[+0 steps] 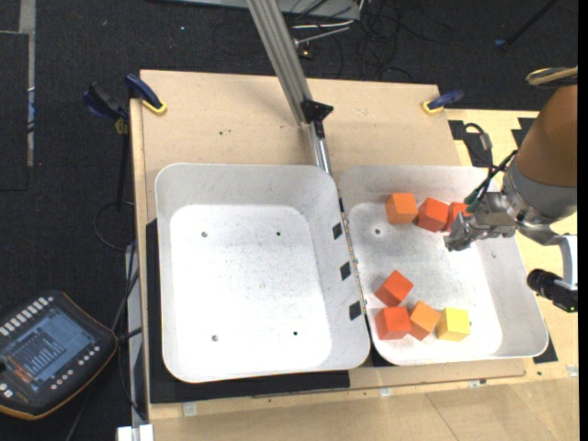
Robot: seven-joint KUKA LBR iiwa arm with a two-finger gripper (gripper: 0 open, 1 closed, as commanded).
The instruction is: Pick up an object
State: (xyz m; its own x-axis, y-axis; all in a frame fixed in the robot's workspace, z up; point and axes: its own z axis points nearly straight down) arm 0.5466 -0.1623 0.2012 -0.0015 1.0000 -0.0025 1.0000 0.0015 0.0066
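The right bin (514,338) holds several blocks. An orange block (401,208) and a red-orange block (434,214) lie near its back. A red-orange block (396,288) lies mid-bin, and near the front sit a red block (393,322), an orange block (424,319) and a yellow block (454,323). My gripper (461,234) hangs low over the back right of this bin, just right of the red-orange block. A bit of red (457,211) shows at its tip, partly hidden by the gripper body.
The left bin (184,191) lies beside the right one. A metal pole (280,49) slants down from the top to the seam between the bins. Clamps (142,95) sit at the board's back corners. A teach pendant (46,347) lies on the floor at lower left.
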